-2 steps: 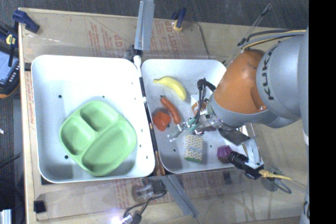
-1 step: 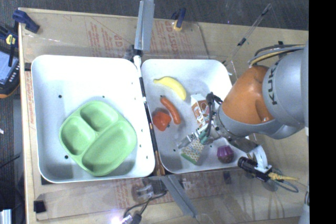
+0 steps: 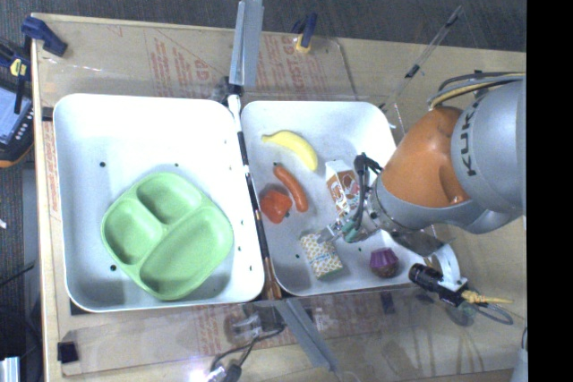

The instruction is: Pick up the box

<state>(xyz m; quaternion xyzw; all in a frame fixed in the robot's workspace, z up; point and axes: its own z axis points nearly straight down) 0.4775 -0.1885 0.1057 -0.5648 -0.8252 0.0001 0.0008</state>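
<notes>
Two box-like packs lie in the right bin (image 3: 313, 116). A white and orange carton (image 3: 341, 188) rests near the bin's middle right. A small patterned box (image 3: 320, 254) lies flat near the front wall. My gripper (image 3: 352, 226) is low in the bin between them, just below the carton and up-right of the patterned box. The grey and orange wrist (image 3: 428, 170) hides most of it. Nothing can be seen held.
The right bin also holds a yellow banana (image 3: 294, 147), a red sausage (image 3: 291, 187), a red tomato-like piece (image 3: 275, 206) and a purple item (image 3: 383, 261). A green divided plate (image 3: 166, 233) lies in the left bin (image 3: 81, 130). The bins' shared wall runs down the middle.
</notes>
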